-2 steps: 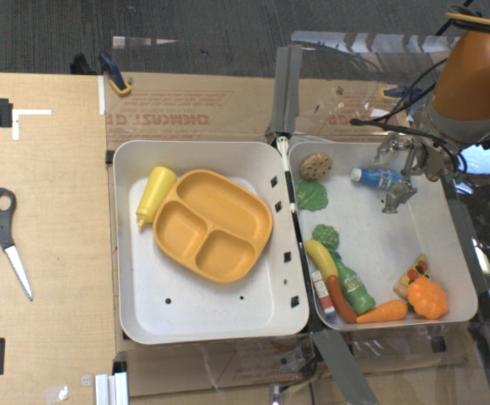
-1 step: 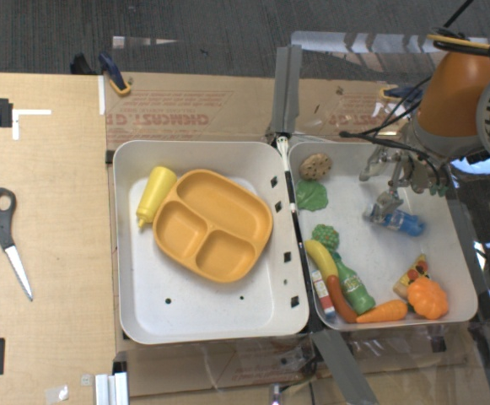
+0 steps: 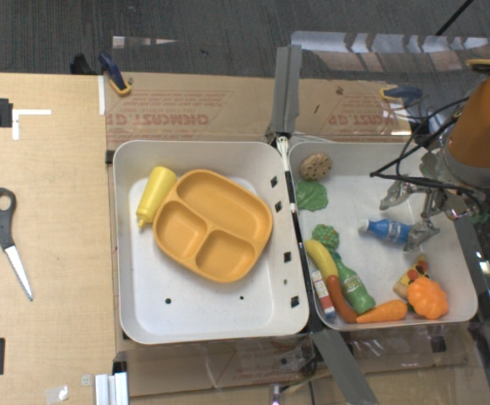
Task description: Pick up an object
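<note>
blue bottle (image 3: pixel 388 231) lies crosswise, cap leftward; pincer (image 3: pixel 413 212) spread wide above, holding nothing.

Dark grey carpet floor (image 3: pixel 185 7) behind; light wood bench (image 3: pixel 42 226); cardboard sheet (image 3: pixel 194 108) under bins

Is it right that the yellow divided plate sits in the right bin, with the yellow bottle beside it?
Not quite. The camera view shows the yellow divided plate in the left bin, not the right one. The yellow bottle does lie beside it.
</note>
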Robot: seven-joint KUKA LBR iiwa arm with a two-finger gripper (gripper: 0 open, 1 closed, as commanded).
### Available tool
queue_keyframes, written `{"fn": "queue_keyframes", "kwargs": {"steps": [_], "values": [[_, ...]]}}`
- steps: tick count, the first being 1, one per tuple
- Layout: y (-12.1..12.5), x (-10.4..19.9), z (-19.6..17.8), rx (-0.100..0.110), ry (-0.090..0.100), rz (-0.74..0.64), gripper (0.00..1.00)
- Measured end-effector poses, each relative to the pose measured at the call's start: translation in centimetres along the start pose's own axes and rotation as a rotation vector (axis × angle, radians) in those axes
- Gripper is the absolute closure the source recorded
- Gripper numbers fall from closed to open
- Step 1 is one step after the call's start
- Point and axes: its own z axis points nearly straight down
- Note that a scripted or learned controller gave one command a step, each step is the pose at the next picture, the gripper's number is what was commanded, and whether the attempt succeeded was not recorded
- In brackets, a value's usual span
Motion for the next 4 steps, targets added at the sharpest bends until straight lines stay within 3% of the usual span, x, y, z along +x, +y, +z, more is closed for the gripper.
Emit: {"fn": "queue_keyframes", "kwargs": {"steps": [1, 2, 3, 4], "values": [[9.7, 0.3, 0.2, -0.002, 0.001, -0.106, 0.00], [0.8, -4.4, -1.6, 0.002, -0.003, -0.147, 0.00], [2.6, 0.9, 0.2, -0.002, 0.000, -0.204, 0.00], [1.2, 3.4, 0.0, -0.002, -0.002, -0.271, 0.00]]}}
